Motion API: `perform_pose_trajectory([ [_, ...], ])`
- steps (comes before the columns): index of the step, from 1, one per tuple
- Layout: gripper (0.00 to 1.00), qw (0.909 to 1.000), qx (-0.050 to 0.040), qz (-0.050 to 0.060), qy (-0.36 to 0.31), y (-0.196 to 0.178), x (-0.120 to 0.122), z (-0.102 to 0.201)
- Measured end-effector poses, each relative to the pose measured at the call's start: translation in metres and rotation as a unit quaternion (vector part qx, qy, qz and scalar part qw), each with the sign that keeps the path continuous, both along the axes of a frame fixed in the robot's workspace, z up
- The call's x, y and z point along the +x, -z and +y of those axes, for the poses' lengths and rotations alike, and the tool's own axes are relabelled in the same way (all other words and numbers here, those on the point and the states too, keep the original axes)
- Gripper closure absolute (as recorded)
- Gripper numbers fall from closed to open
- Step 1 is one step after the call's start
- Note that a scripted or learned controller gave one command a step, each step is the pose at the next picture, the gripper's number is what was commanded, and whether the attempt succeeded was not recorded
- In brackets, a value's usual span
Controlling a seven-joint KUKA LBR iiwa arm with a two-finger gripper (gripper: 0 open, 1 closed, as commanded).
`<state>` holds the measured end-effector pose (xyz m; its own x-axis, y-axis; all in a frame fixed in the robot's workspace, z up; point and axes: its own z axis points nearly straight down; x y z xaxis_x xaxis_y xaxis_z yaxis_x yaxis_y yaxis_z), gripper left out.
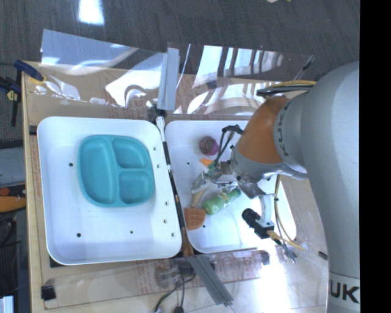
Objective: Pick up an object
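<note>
From here I can read just "UK" in dark letters low on the grey arm [333,183]

Dark grey carpet floor [122,18] at the far side, with a bright light patch [90,11] on it at far left. Wooden bench [30,183]; its edge shows on the left and along the near side. Clear glossy panels [104,61] stand at the far edge of the bench and throw strong glare and reflections. Cables and clutter [9,85] hang off the left edge. Metal bracket [211,278] at near centre.
</note>
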<state>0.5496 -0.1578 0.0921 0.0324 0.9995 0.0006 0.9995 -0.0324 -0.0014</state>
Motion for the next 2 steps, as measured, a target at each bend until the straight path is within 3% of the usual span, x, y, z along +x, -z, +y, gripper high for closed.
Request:
perform_pose_trajectory([
  [1, 0.0, 0.9995, 0.001, 0.001, -0.032, 0.001, -0.073, 0.006],
  [2, 0.0, 0.9997, 0.0002, 0.001, 0.026, 0.001, 0.009, 0.028],
])
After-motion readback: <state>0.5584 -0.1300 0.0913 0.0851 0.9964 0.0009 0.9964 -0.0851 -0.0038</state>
